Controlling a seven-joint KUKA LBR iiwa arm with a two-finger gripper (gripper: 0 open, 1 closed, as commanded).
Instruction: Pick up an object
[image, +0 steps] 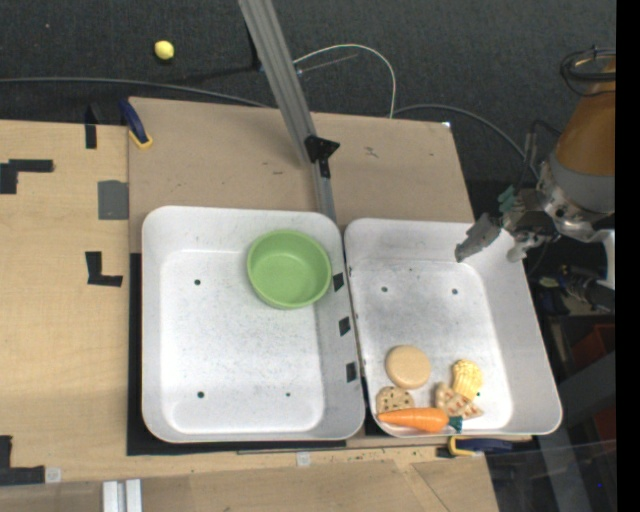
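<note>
Four small items huddled in right bin's (520, 330) near corner, carrot (413, 420) lying crosswise; well apart from gripper (490, 238) up at far rim; grip state unclear.

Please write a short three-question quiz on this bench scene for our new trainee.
1. True or false: the green bowl sits in the right bin.
2. Which thing lies nearest the front rim of the right bin? A) carrot B) round biscuit C) corn
3. Fill in: the claw hangs over the right bin's far ____ corner.

Key: 1 false, it is in the left bin. 2 A. 3 right.
</note>
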